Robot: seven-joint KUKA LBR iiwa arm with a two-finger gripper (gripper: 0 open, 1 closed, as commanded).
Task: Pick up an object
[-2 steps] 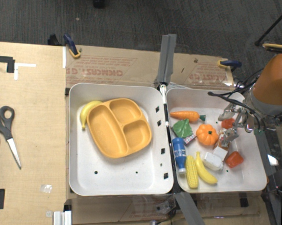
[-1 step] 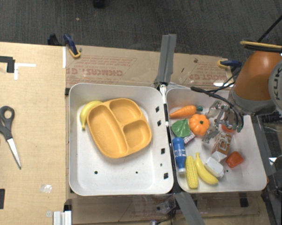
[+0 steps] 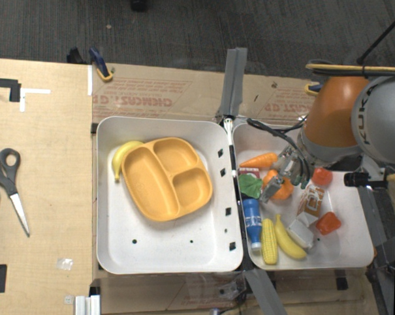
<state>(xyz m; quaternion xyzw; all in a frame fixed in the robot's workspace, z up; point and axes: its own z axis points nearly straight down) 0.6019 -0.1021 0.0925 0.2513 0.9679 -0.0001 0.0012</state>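
In the right bin (image 3: 350, 258), near its left wall, the gripper (image 3: 279, 179) hovers over an orange toy (image 3: 279, 188); finger state unclear. Toy looks light, hard, slippery; grasp across its middle

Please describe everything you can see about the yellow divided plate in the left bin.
The divided plate is orange-yellow and looks like smooth plastic, with rounded corners and a raised rim. Ridges split it into three compartments: one long section on its left side and two smaller ones on its right. It lies flat, right side up, turned at an angle, in the upper half of the left bin. A yellow banana curves along its upper left edge, apparently touching it.
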